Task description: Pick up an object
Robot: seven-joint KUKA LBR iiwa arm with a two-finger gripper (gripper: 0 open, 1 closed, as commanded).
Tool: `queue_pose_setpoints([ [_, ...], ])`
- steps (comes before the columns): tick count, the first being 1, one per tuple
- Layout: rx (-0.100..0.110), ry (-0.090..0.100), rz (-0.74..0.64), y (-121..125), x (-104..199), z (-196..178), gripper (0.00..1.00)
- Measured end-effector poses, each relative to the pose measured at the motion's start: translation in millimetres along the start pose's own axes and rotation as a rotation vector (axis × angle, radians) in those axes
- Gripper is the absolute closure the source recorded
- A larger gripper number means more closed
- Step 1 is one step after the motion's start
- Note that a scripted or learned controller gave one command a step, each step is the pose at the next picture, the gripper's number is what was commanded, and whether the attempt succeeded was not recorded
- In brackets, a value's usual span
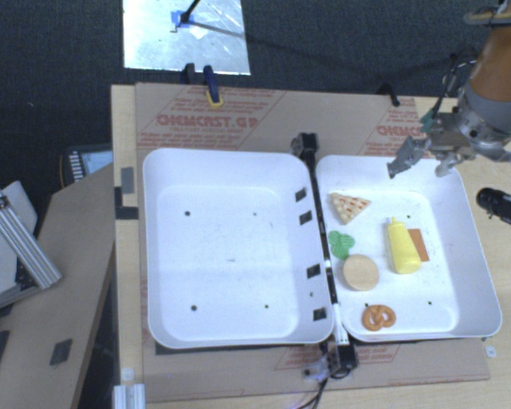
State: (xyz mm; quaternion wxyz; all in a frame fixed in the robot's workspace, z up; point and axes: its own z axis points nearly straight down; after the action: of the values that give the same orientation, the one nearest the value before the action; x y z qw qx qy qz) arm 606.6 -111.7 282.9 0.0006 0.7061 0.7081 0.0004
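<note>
Nearest the camera, in the right bin point(473, 254), a pretzel point(378, 317) lies by the front wall, with a round tan cookie-like disc point(360, 273) just behind it. A small green leafy piece point(341, 244) sits against the divider between the bins, likely pushed there by the sloping wall. Right of the disc a yellow bottle point(402, 245) lies on its side, touching a flat orange-brown strip point(419, 244) along its right flank; that contact would probably complicate a clean pinch on either one. Further back a pizza slice point(349, 206) lies alone, flat, near the bin's rear left corner, well apart from the rest. All candidate objects are in this bin, loosely clustered in its left half; none is lifted. The left bin point(166, 186) holds nothing to pick. Both bins rest on a cardboard sheet point(238, 118) clamped at the back edge by a blue and yellow clamp point(210, 85), presumably to stop the bins sliding. Over the rear right corner of the right bin hangs the gripper point(426, 153), raised above the rim, its two fingers spread apart with nothing between them. It looks positioned for a descent not yet begun; the pizza slice is the nearest object, though the target cannot be told. Furthest back, a shiny foil-like square point(186, 24) lies on the dark floor.
</note>
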Motion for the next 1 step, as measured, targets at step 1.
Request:
queue_pose_setpoints([
  [1,-0.007,0.001,-0.006,-9.2,46.6,-57.3,0.00],
])
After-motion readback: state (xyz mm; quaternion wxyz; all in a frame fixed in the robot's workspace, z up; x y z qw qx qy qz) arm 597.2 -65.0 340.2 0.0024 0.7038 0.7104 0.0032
